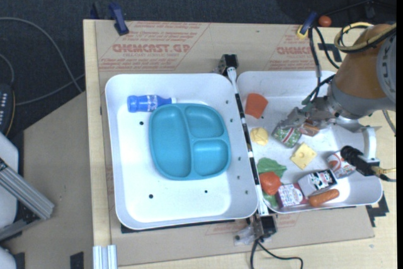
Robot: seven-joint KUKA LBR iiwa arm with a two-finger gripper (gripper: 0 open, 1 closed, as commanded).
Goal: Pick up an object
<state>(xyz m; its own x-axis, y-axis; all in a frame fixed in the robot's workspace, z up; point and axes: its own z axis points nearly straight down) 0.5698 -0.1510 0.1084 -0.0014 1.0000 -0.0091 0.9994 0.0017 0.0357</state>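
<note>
Claw [301, 118] low in the right bin [277, 80], touching a green-and-red packet [289, 134], our likely target; we cannot tell whether it grips. Beside the packet crowd a yellow cheese wedge [303, 155], an orange block [255, 105] and a small carton [317, 181], hampering approach.

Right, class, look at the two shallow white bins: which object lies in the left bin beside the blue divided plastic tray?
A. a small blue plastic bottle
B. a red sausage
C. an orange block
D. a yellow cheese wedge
A: the small blue plastic bottle lies on its side in the left white bin, just beyond the upper left corner of the blue divided plastic tray; the small food items are all in the right white bin.
</note>
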